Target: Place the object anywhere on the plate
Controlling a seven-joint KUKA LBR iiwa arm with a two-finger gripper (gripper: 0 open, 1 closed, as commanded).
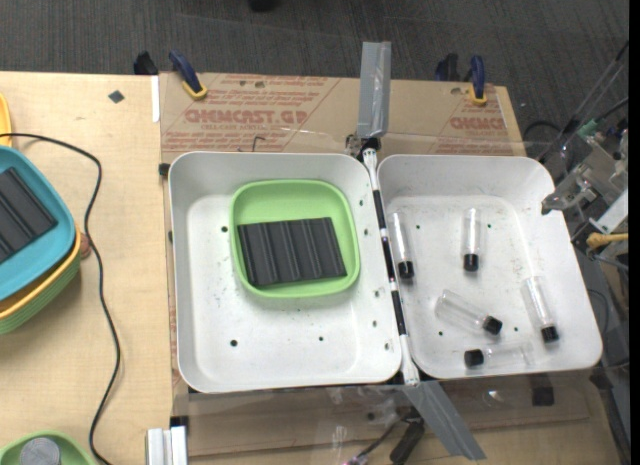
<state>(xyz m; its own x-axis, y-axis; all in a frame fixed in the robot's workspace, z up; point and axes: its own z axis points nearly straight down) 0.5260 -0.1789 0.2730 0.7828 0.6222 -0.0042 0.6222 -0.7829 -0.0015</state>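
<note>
Camera view: two white bins side by side on the worktop (90, 373). Left bin (200, 343) holds a green plate (292, 203) w/ a dark ribbed insert (292, 251) lying in it. Right bin (560, 343) holds five clear tubes w/ black caps: one (400, 245) by the left wall, one (470, 241) upper centre, one (538, 305) to the right, one (466, 313) lower centre, one (498, 356) near the front rim. All tubes lie apart from the plate. End effector (570, 191) sits at the right bin's right rim, above the bin edge; can't tell its grip state.
</note>
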